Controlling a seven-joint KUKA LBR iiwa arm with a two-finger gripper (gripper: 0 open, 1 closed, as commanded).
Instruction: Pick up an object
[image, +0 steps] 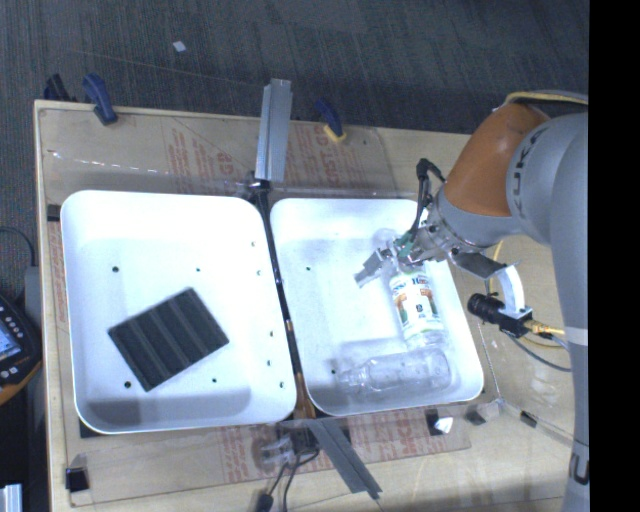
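In the right bin (330, 330), a white bottle (417, 308) with an orange and green label lies lengthwise along the right side. A clear plastic bottle (395, 372) lies across the bin's front wall, just below it. My gripper (385, 262) hangs low over the right bin at the white bottle's far end. It is open, one finger (368, 271) pointing left and down, and nothing shows between the fingers. A black ribbed flat slab (168, 337) lies in the left bin (100, 230), far from the gripper.
The two bins meet at a dark divider (280, 300). The grey arm with its orange band (495, 170) comes in over the right bin's far right corner. Blue clamps (100, 100) sit on the bench's far edge.
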